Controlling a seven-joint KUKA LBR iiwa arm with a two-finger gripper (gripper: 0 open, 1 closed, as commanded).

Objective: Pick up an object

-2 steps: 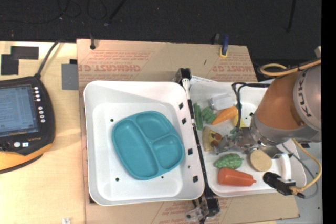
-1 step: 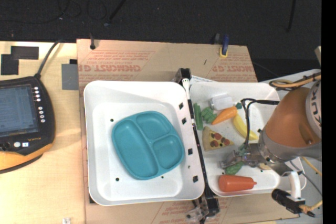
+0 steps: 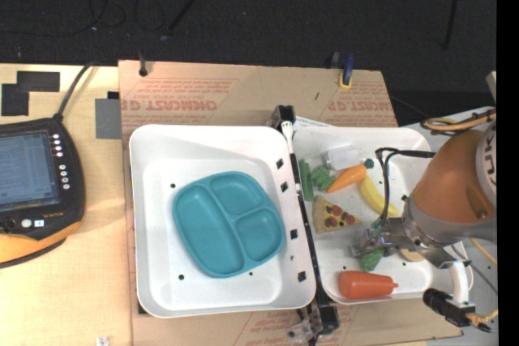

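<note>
Presently, arm: reached in from the right, its orange band point(image 3: 454, 178) seen over the right bin's point(image 3: 405, 140) far-right side.
Tool point(image 3: 379, 241): lowered among the toys near the right bin's middle; whether it is spread or pressed together cannot be told.
Task things: a green piece point(image 3: 371, 259) lies just beside the tool; a pizza slice point(image 3: 333, 215) to its left; a carrot point(image 3: 349, 177) and a banana point(image 3: 373, 196) above; a red-orange piece point(image 3: 366, 284) against the near rim.
Left bin point(image 3: 154, 174): 1 teal divided plate point(image 3: 228, 222) is centred, with bare white floor left along all 4 walls.
Edges: the 2 bins are joined along a black-clipped divider point(image 3: 295, 207).
Bench point(image 3: 97, 288): a pendant point(image 3: 36, 186) is seen at the left edge.
</note>
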